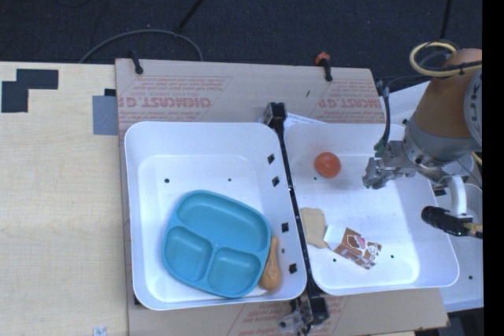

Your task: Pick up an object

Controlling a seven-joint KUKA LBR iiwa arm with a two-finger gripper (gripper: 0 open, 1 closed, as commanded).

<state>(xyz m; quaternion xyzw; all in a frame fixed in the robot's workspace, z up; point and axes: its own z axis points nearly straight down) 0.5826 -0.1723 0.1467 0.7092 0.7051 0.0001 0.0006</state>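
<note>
One round red ball (327, 164), no long axis; end effector (376, 175) state unclear.

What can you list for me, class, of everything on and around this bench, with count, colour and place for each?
Bins: two, white, side by side on the bench.
Divided plate: one, blue, in the left bin.
Tan bread-like piece: one, long, at the blue plate's right edge, left bin.
Ball: one, red-orange, upper part of the right bin.
Flat tan slice: one, at the left side of the right bin.
Small packet: one, brown and white, lower part of the right bin.
Cardboard sheet: one, brown, printed, under the bins.
Clamps: two, on the cardboard's far edge.
Arm: one, grey and orange, at the right.
Gripper: one, over the right bin, right of the ball.
</note>
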